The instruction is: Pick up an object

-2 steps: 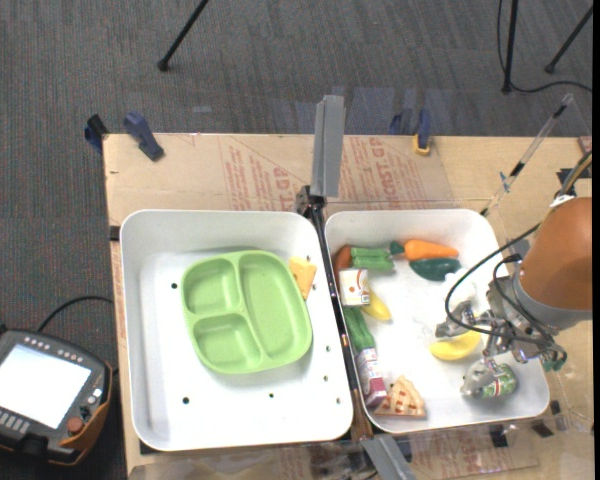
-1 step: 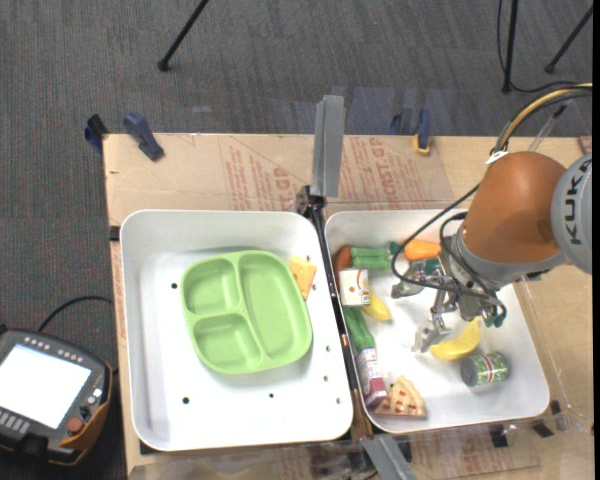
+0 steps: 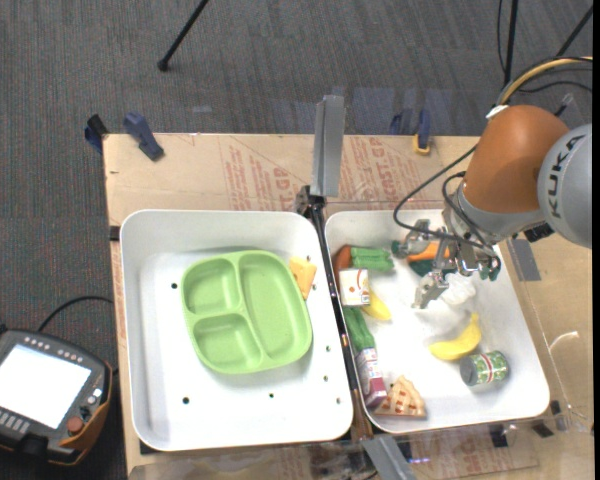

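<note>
A: Left bin point(image 3: 150, 268) has the green divided plate point(image 3: 247, 311), a yellow wedge point(image 3: 303, 274) at its right edge. What's under the tool?

B: In the right bin point(image 3: 525, 368), the gripper point(image 3: 442, 273) hangs above a pale white object point(image 3: 458, 291). The banana point(image 3: 457, 339) lies just below-right, its long axis slanting up to the right.

A: Fingers?

B: Apart, I'd judge, with nothing between them. The tin can point(image 3: 484, 368) sits further down.

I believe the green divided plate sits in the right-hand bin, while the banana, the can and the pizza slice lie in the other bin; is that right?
Not quite. The camera view shows the green divided plate in the left-hand bin, not the right-hand one. The banana, the can and the pizza slice do lie in the other bin, on the right.
</note>
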`<move>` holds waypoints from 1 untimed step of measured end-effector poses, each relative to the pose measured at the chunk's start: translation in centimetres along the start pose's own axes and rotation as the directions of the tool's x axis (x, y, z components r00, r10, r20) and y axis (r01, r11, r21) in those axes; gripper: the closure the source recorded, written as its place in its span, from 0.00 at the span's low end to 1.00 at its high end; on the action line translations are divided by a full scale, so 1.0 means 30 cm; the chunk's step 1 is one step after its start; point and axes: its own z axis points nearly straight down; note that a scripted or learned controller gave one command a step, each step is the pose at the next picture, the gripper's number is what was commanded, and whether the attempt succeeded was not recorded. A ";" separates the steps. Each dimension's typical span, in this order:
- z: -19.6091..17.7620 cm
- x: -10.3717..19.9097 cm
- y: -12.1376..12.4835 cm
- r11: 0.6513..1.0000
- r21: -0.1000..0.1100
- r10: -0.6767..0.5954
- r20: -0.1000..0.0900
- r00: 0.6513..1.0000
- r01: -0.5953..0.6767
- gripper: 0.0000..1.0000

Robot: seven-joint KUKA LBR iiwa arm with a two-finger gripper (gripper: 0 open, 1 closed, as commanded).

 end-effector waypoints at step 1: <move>0.002 0.007 0.168 0.981 0.002 0.193 -0.006 0.981 -0.193 0.00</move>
